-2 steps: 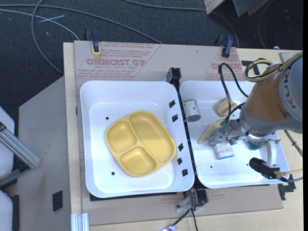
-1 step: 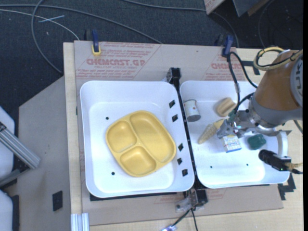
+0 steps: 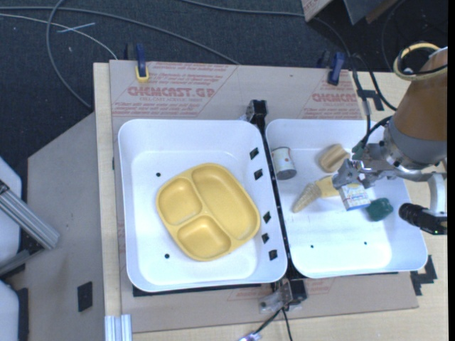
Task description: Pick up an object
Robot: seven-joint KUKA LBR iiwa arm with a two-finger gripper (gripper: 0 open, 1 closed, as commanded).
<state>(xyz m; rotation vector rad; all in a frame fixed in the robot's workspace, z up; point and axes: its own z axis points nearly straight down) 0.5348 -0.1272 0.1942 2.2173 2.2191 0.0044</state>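
Cone-shaped tan object (image 3: 311, 195), smooth and tapering, points down-left from the gripper (image 3: 346, 178), whose grip state I cannot tell, inside the right bin (image 3: 341, 258).

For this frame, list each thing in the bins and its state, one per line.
Yellow tray: flat, upright, in left bin.
Small can: on its side, right bin.
Cone: lying down.
Tan lump: resting loose.
Green piece: resting loose.
Pincer: low over right bin.

Tan cone (image 3: 310, 195); right bin (image 3: 334, 261)
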